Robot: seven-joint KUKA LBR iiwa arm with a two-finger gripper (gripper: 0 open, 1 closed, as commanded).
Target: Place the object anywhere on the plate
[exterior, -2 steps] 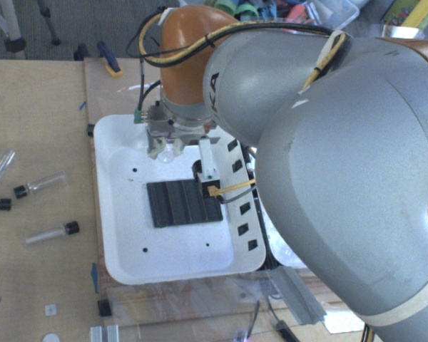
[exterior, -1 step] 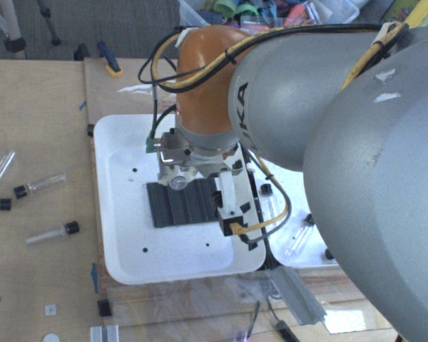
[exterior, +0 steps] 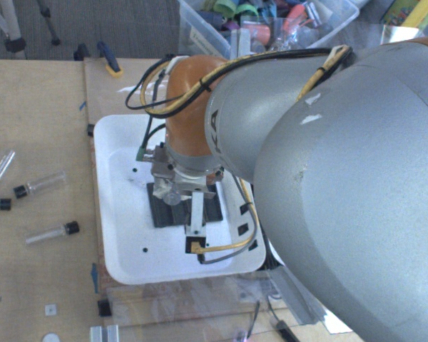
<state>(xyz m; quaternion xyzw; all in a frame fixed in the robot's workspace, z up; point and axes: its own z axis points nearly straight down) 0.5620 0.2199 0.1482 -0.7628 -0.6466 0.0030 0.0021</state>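
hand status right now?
Hand: low over the dark plate in the white bin; open or closed cannot be told, the wrist hides it.

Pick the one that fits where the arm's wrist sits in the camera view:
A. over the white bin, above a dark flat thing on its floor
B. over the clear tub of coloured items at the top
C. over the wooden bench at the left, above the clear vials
A: the orange band and gripper hang over the white bin, above the dark flat thing.
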